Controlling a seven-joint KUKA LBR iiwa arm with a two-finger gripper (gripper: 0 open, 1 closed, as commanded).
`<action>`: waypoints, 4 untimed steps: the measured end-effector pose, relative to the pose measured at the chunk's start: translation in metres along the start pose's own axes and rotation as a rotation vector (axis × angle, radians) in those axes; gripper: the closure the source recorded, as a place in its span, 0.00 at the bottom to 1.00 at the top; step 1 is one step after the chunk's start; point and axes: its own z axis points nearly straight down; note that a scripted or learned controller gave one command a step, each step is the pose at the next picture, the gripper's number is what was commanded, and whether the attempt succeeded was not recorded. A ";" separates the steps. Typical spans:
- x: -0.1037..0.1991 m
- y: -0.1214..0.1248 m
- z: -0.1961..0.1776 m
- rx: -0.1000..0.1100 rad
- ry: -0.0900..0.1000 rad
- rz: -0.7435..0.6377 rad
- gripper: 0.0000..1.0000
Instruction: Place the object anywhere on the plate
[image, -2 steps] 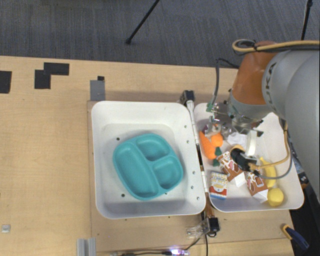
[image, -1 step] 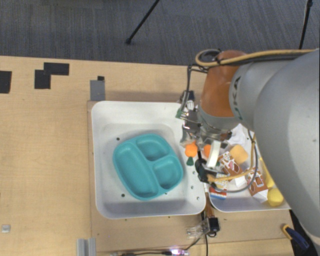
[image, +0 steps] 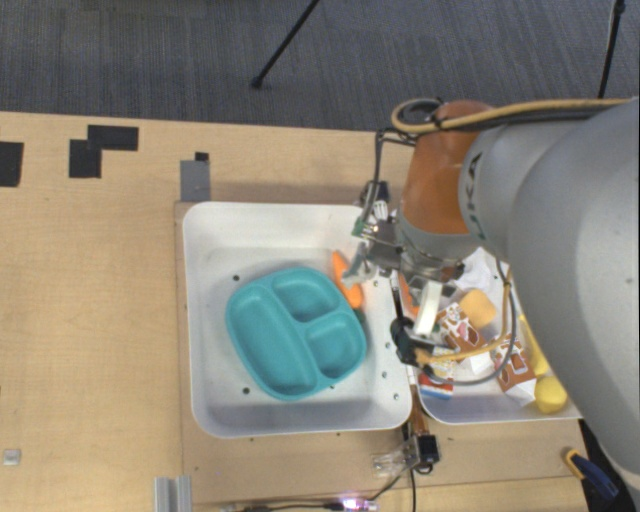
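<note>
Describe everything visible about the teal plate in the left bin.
The teal plate is a rounded, divided dish with three compartments, one long and two smaller, and looks like smooth matte plastic. It lies flat and upright on the floor of the left bin, turned at an angle to the bin's walls. All three compartments show bare teal. An orange object sits at its upper right rim; whether they touch is unclear.

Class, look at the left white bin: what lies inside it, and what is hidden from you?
Inside the left bin lie a teal divided plate and an orange object by the plate's right edge. The gripper and arm cover part of that object and the bin's right side.
</note>
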 end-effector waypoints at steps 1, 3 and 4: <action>0.000 0.000 0.000 0.000 0.000 0.000 0.00; 0.000 0.000 0.000 0.000 0.000 0.000 0.00; 0.001 0.001 -0.011 -0.001 0.001 -0.006 1.00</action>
